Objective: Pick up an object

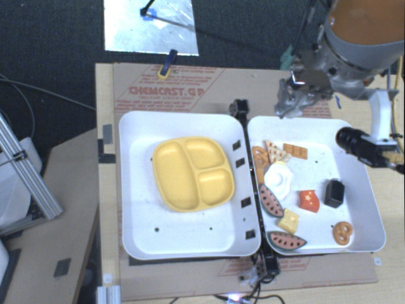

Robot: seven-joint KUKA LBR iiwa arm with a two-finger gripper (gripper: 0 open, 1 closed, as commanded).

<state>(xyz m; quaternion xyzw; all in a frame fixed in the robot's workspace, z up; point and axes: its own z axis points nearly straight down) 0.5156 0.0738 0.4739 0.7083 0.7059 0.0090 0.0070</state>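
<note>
**Jaws hung above the right bin's far rim, food toys below**

Watermelon slice (286, 240) lay at the near edge of the right bin (370, 198), closest to the camera. The jaws (295, 105) hovered over that bin's far rim, nothing visibly between them; whether they stood open or closed could not be told. Nearest them, inside the bin, lay a brown cracker (295, 150) and a waffle piece (274, 151), with a fried egg (278, 178) farther in. A pretzel (342, 232) sat well apart. The left bin (136, 189) held a yellow divided plate (192, 173).
</note>
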